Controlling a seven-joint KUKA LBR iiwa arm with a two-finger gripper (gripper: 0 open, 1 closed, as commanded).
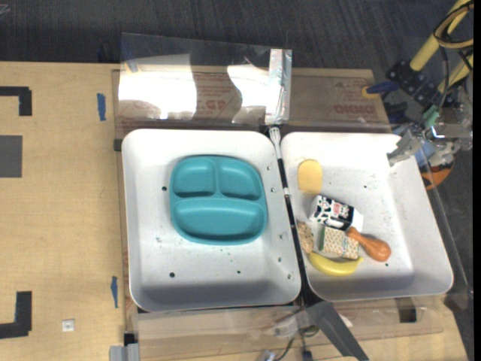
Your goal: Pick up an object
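The right bin holds a small cluster of objects. A yellow rounded object lies near its back left. Just in front sits a black-and-white patterned carton, then a pale printed packet, an orange carrot-shaped toy and a yellow banana at the front. My gripper hangs over the bin's back right corner, well apart from the cluster, with nothing seen in it.
The left bin carries a teal divided plate. A clear plastic sheet stands behind the bins. Yellow and blue cables hang at the far right by the arm.
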